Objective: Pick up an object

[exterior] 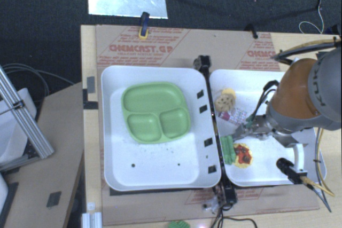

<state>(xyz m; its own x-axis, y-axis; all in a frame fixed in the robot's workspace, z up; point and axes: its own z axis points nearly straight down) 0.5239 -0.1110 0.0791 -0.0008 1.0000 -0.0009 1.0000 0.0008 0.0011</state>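
At the frame's right, the gripper (247,128) hovers just above the green object (228,150); its grasp state is unclear.

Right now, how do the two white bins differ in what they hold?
The left bin holds one large green divided tray; the right bin holds several small items: a yellow die-like block, a green piece, a red-and-yellow toy. The gripper is over the right bin, not the left. Both are shallow and white.

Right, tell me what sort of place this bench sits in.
Probably a robotics lab test cell: a robot arm reaches over two white bins, loose cables trail across dark carpet, and an aluminium frame stands on the left.
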